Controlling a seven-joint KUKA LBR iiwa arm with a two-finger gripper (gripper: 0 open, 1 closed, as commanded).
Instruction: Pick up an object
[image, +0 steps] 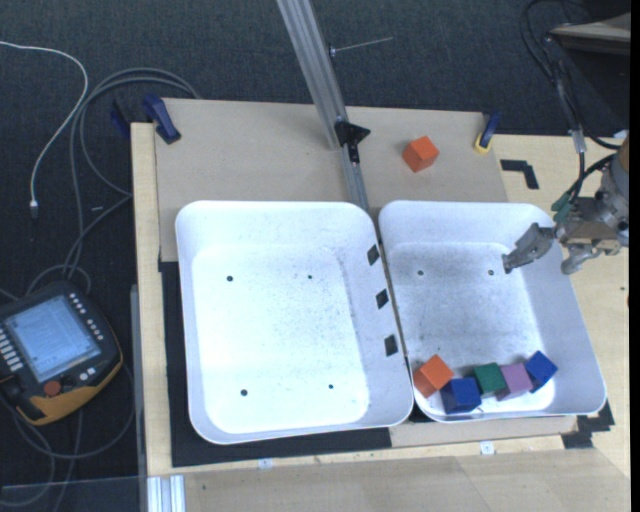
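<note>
Several small cubes lie in a row along the front edge of the right bin (455, 215): an orange cube (433, 373), a blue cube (461, 394), a green cube (489, 379), a purple cube (516, 378) and a second blue cube (540, 368). My gripper (547, 257) hangs over the right bin's far right side, well behind the cubes. It is open, its fingers spread, and nothing is between them.
The left bin (270, 212) sits beside the right one. Another orange cube (421, 153) rests on the bench behind the bins. A metal pole (318, 70) rises between the bins at the back. A teach pendant (50, 345) lies on the floor at left.
</note>
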